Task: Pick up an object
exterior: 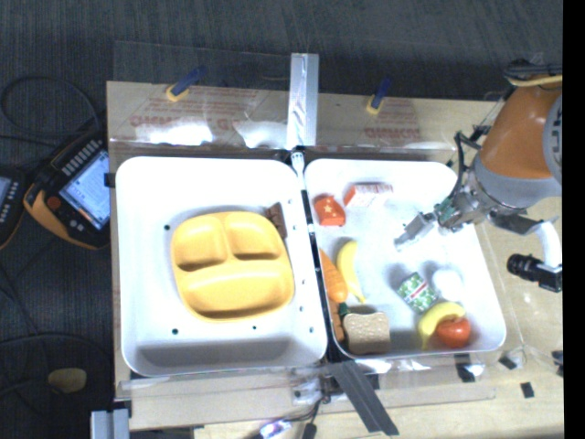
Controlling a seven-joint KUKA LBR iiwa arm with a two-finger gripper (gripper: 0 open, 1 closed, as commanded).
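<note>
The robot's grey two-finger hand (413,230) hangs over the upper middle of the right shallow white bin (479,282), reaching in from the right below the arm's orange band, its slim fingers (407,235) pointing left and down; whether they are parted or pressed together cannot be told, and nothing shows between them. No object touches the hand. Nearest below it lie a small green-and-white carton (416,291) and a pale white ball (448,281) just beside it, with a yellow banana-shaped toy (437,315) and a red tomato-like toy (454,331) touching in the bin's lower right corner. To the hand's left sit a red toy pepper (330,210) and a red-and-white wrapped packet (369,193); farther down the bin's left side are a second yellow banana toy (349,267), an orange carrot toy (333,278) and a brown slice of toy bread (367,331). The left white bin (137,273) holds a yellow sectioned plastic tray (232,262), with a small dark brown object (277,216) half hidden at its upper right edge. The arm's upper part is cut off at the right. The wooden tabletop (430,115) carries both bins.
</note>
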